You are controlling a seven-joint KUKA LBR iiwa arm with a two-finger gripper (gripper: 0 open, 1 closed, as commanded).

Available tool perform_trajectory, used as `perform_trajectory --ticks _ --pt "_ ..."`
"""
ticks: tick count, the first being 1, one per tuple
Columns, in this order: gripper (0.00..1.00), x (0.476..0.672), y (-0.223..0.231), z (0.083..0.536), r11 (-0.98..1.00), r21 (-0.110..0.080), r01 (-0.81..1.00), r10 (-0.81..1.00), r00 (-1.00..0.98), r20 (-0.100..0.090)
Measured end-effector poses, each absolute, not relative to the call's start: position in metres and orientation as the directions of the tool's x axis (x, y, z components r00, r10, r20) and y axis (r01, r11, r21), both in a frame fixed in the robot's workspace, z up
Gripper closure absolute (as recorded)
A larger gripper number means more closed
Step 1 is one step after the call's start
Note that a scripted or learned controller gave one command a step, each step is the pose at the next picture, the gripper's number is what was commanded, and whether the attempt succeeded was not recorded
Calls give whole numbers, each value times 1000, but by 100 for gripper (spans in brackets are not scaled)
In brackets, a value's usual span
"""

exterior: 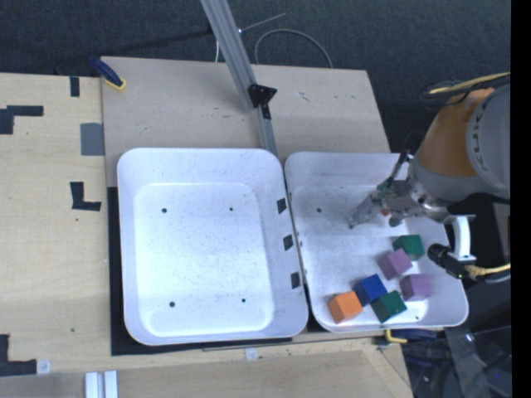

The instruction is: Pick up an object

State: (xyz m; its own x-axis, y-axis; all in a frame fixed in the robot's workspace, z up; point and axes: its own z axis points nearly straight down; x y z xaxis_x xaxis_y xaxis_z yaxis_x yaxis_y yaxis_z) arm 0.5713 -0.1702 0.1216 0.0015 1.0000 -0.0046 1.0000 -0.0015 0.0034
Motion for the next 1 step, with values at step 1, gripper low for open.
perform_trajectory --ticks 1 --pt "0 524 -194 206 -2 5 1000 1000 3 -3"
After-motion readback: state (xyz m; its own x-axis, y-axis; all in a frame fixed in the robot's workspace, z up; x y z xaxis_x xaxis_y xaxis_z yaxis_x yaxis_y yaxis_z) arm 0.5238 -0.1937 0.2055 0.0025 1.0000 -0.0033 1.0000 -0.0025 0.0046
